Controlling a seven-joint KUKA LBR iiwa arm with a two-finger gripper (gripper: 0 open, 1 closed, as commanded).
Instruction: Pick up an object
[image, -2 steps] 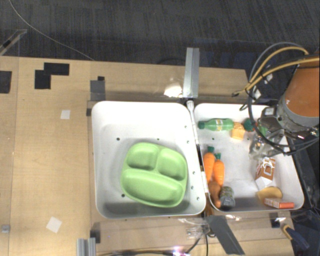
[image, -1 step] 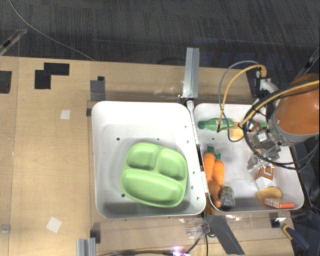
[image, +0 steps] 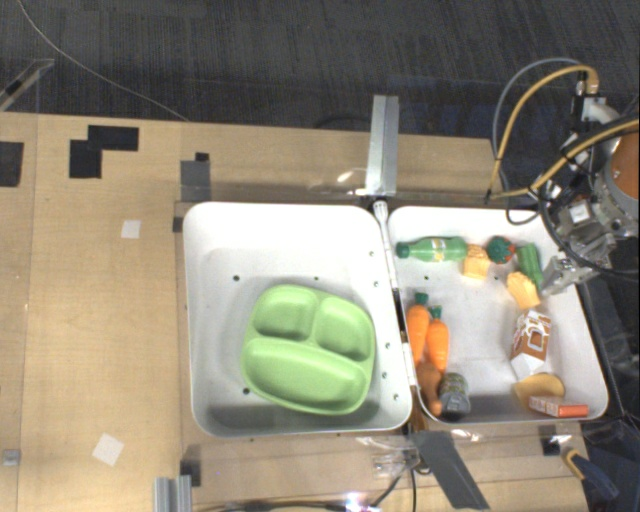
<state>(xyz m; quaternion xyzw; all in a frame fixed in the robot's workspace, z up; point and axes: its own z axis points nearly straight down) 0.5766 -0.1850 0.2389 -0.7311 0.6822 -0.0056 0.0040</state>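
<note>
Legible text: none. Green bottle (image: 432, 248), right bin: a label band is present, its printing too small to read. White and orange packet (image: 531, 335), right bin: dark markings on its face, no letter resolvable. Small orange box (image: 558, 407), near corner of the right bin: no wording can be made out. Surface (image: 90, 300): black square patches and pale square tags at the left, bearing no characters that can be made out.

A robotics lab: wooden bench (image: 100, 330), two white bins (image: 210, 300), cabled arm (image: 610, 190).
</note>
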